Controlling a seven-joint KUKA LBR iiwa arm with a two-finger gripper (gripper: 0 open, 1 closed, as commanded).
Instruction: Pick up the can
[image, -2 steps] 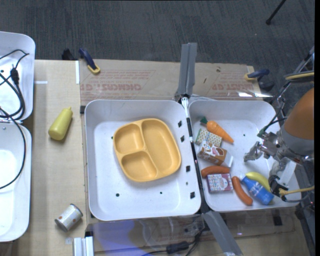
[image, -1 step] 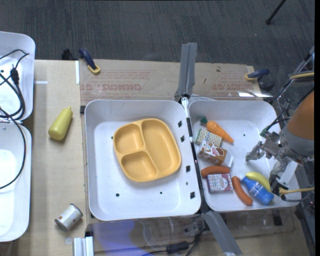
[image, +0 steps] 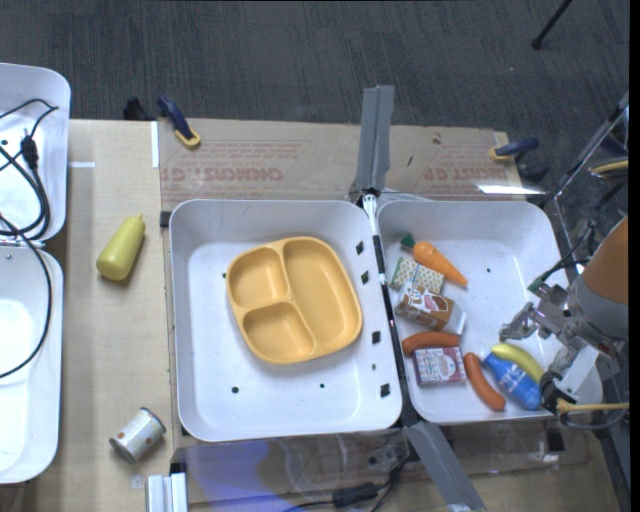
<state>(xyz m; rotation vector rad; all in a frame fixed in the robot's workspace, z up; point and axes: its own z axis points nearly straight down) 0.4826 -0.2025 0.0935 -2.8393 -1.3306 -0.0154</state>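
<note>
Clearly the small silver can with a red label (image: 137, 434) lies tipped outside the left white bin (image: 190, 300), beyond its near-left corner, far across from the two-finger gripper (image: 540, 320), whose grip I cannot tell.

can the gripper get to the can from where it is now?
Probably not easily. The can lies on its side on the bench, outside both bins, beyond the left bin. The gripper sits at the right bin's far edge, with both bins between.
</note>
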